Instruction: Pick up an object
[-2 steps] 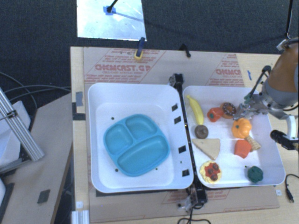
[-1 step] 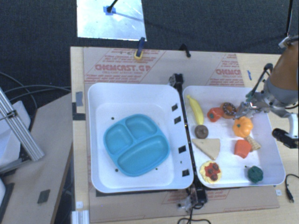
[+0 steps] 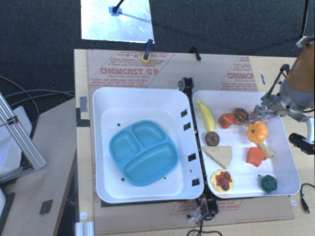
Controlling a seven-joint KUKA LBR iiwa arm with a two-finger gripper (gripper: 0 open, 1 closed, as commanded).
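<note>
From the camera view, the arm is reaching in from the right and the gripper (image 3: 257, 113) is hanging low over the upper part of the right bin (image 3: 293, 173), just beside the toy doughnut (image 3: 240, 115) and just above the small orange pumpkin (image 3: 257, 131). Whether the jaws are apart or together, I cannot tell; nothing is showing between them.

The pumpkin is looking like the likeliest target. To take it well, the gripper should be centring over its round body, dropping straight down, and closing across the widest part, since a rounded, ribbed toy is apt to squirt sideways. It should also be keeping clear of the doughnut and the red tomato (image 3: 226, 120) to the left.

The pumpkin is sitting upright, bright orange, with a cracker-like piece (image 3: 267, 150) touching its lower edge.

The left bin (image 3: 100, 132) is holding 1 blue divided plate (image 3: 143, 152).
</note>
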